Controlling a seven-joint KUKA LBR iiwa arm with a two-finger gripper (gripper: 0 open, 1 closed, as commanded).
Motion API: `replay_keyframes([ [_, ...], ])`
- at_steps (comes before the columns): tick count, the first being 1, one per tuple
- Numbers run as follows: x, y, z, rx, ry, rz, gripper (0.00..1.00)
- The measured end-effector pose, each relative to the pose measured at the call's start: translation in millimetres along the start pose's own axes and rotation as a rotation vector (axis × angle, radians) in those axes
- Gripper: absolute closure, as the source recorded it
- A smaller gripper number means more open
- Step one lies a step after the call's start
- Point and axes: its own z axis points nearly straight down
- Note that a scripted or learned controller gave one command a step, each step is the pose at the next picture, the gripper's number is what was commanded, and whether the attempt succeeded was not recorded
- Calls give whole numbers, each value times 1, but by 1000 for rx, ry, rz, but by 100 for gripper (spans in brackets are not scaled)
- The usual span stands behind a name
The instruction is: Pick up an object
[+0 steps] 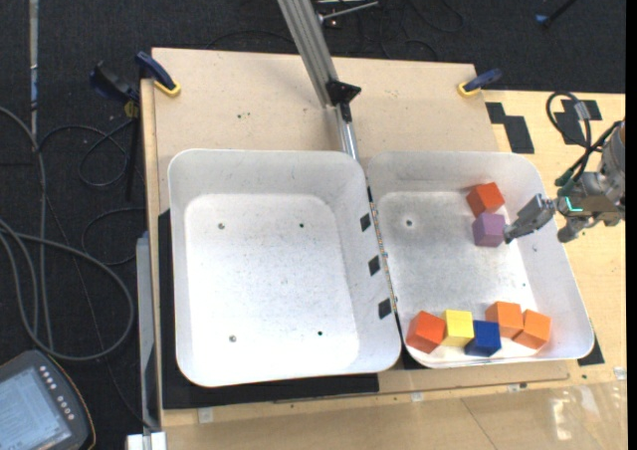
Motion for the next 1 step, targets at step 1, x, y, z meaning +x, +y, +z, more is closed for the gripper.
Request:
replay_keyframes([
  [1,0,1,-2,-5,-1,1,0],
])
